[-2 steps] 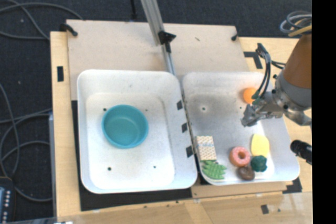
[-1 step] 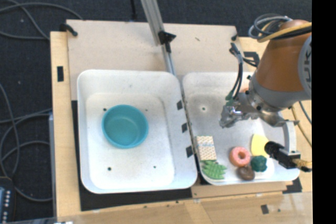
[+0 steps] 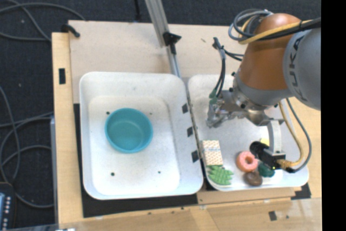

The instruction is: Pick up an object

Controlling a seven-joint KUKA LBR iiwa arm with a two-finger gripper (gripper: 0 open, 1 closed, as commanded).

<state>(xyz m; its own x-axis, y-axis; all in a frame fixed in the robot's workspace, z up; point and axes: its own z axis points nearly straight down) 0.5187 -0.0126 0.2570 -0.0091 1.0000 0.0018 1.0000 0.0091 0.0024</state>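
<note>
Reaching in from the right, hand (image 3: 215, 116) low over the right bin (image 3: 197, 84), grip impossible to tell. Near end of that bin: checkered block (image 3: 212, 152), green leafy piece (image 3: 220, 174), pink doughnut (image 3: 247, 160), brown lump (image 3: 252, 179), dark green piece (image 3: 266, 171). Left bin (image 3: 92, 84): teal bowl (image 3: 128, 130).

Left bin (image 3: 97, 181): open floor around blue bowl (image 3: 128, 130). Right bin (image 3: 197, 86): toys crowd near edge, namely waffle (image 3: 212, 152), green piece (image 3: 220, 175), pink donut (image 3: 247, 161); arm (image 3: 270, 62) overhangs far half.
</note>
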